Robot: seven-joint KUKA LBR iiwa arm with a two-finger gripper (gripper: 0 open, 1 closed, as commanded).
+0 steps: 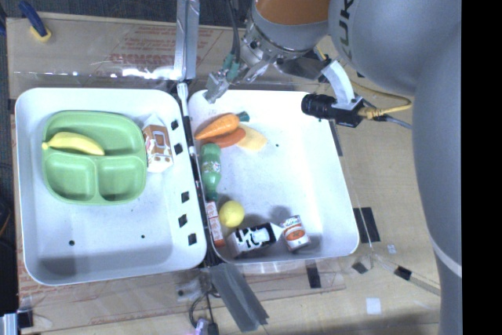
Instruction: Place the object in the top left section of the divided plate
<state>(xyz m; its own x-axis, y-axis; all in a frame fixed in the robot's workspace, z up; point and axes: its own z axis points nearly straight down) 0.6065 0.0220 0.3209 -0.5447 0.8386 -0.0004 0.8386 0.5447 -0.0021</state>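
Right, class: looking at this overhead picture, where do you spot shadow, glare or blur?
Camera view: soft shadows pool in the left bin's near corner and beside the small can; the clear sheet behind the bins glints; the arm, nearest the lens, looks large and slightly soft.

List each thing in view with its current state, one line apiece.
banana: lying in the top section of the divided plate
carrot: lying in the right bin
green bottle: on its side
lemon: resting by the bin divider
small can: tipped over
pincer: above the right bin's top left corner
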